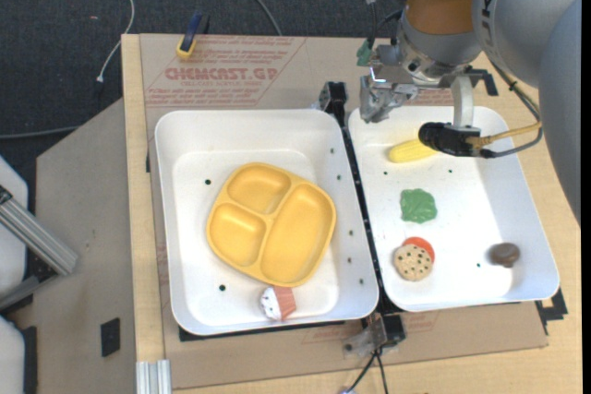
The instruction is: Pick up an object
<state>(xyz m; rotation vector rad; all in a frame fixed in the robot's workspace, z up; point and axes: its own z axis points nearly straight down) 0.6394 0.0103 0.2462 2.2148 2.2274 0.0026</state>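
My gripper (379, 104) hangs over the far left corner of the right bin (531, 226), open with nothing between its fingers. A yellow banana-shaped piece (409, 151) lies just to its right and nearer the camera, apart from it. Further forward in the same bin are a green lump (418, 205), a chocolate-chip cookie (414, 260) and a small brown object (503, 255). The left bin (175, 198) holds a yellow divided plate (271, 223) and a small white and red object (276, 303) by its front wall.
A black fitting (450, 139) on the arm juts out over the right bin beside the yellow piece. The divider between the bins (358, 198) runs just left of the gripper. A cardboard sheet (226, 69) lies under both bins, with a blue and yellow clamp (192, 33) at its far edge.
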